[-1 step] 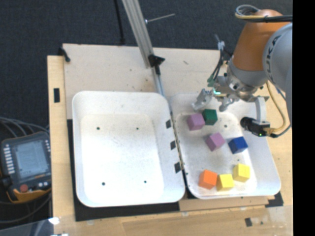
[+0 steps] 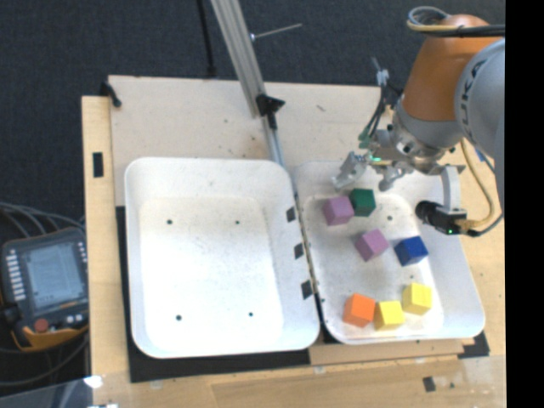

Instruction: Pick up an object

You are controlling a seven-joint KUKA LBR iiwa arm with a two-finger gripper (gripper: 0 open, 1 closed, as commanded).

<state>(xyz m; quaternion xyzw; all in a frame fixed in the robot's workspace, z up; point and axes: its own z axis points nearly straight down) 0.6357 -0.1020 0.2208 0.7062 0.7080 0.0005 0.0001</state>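
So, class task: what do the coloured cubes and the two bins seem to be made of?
Cubes, such as the orange cube and blue cube: probably painted wood or foam, matte, no glare. Right bin and left bin: likely moulded plastic, with smooth rounded rims.

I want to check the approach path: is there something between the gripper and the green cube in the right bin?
Nothing visible stands between them. The gripper hangs just above the small green cube, near the far wall of the shallow white right bin. A purple cube sits close beside the green one, on its left in the view.
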